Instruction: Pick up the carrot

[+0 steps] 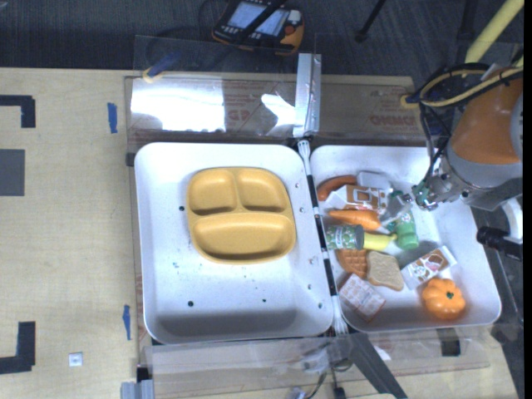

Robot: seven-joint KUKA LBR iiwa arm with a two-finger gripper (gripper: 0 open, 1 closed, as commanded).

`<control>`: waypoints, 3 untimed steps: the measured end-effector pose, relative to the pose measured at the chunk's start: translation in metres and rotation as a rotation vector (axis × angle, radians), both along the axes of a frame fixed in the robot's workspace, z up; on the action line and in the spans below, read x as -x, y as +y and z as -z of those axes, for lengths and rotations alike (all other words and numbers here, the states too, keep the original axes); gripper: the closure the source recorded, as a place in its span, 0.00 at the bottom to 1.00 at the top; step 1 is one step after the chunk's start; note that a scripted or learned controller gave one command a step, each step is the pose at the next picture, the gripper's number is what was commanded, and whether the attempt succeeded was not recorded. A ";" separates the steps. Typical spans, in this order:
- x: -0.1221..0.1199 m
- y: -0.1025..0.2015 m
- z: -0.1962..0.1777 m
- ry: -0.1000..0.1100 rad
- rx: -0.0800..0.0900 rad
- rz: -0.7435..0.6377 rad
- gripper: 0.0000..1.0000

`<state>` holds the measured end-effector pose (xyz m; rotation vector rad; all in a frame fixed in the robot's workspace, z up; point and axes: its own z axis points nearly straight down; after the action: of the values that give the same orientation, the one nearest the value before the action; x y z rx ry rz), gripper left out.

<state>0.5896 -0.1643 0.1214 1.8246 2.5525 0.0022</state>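
The carrot is orange and lies flat in the left part of the right bin, pointing left, among other toy foods. The gripper hangs over the upper right of that bin, about a hand's width to the right of the carrot and slightly above it in the view. Nothing shows between it and the carrot except a few small packets. The grey arm with its orange band comes in from the right edge.
Around the carrot lie a red sausage, a green bottle, a bread slice, a waffle, an orange pumpkin and several packets. The left bin holds a yellow divided tray.
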 end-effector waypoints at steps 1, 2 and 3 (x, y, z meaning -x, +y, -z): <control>0.025 0.066 0.022 -0.002 0.001 -0.202 0.00; 0.019 0.062 0.002 -0.022 0.008 -0.197 1.00; 0.088 0.051 0.034 -0.003 0.000 -0.031 1.00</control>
<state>0.5011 -0.1133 0.0878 1.7836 2.5788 0.0054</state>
